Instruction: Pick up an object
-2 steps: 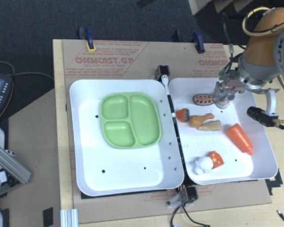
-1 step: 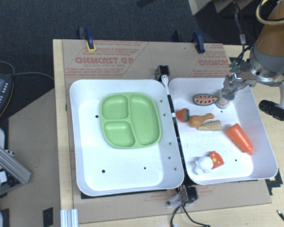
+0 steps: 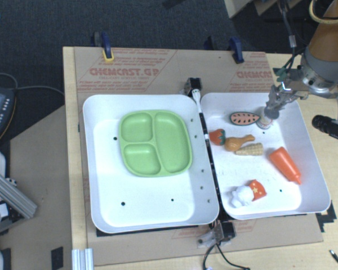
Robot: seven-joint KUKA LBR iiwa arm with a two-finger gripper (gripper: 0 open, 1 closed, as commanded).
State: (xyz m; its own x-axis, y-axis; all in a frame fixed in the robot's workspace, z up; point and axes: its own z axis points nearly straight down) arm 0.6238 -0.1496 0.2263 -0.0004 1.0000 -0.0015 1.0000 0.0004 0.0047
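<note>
In right bin [image 3: 310,167]: carrot [image 3: 285,164], watermelon slice [image 3: 244,117].

Right bin [image 3: 304,204]: the hand [image 3: 266,120] stands low near the far wall. Just to its left lies the watermelon slice [image 3: 244,117]. Nearer the camera from the hand, the tomato [image 3: 217,136], chicken drumstick [image 3: 239,143] and corn cob [image 3: 248,149] form a close row, nearly touching. The carrot [image 3: 285,164] lies apart beside them; open floor separates it from the red-and-white toy [image 3: 249,192]. Left bin [image 3: 101,201]: a green divided plate [image 3: 156,143] occupies the middle; bare floor surrounds it.
</note>
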